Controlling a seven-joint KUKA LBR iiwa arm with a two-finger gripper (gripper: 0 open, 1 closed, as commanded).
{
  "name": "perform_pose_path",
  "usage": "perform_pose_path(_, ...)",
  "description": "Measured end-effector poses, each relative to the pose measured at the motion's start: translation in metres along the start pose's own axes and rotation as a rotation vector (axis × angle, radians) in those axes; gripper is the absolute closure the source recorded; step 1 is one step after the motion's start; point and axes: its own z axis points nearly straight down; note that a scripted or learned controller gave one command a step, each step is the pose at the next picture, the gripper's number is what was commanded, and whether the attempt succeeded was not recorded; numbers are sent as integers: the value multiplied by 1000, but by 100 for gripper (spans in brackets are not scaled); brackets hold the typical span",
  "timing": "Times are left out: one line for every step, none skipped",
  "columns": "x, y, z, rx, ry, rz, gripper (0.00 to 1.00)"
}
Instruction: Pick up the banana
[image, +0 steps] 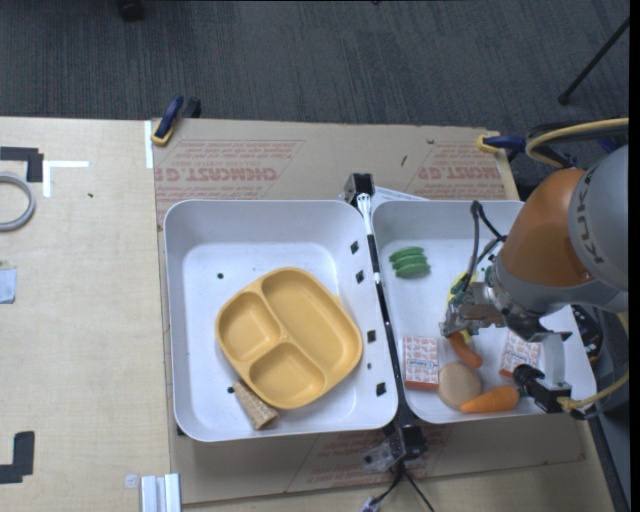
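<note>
Here the arm (560, 240) leans in from the right over the right bin (440, 215), its jaws (468, 318) low among the food. A sliver of yellow, likely the banana (460, 287), peeks out just above the jaws, mostly hidden by the wrist, so its long axis is unclear. Whether the jaws are spread or pressed together, I cannot tell. A carrot (490, 402) lies nearer the front.
</note>
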Motion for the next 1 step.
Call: perform_pose_path(36, 24, -152, 2, -1, 347, 100)
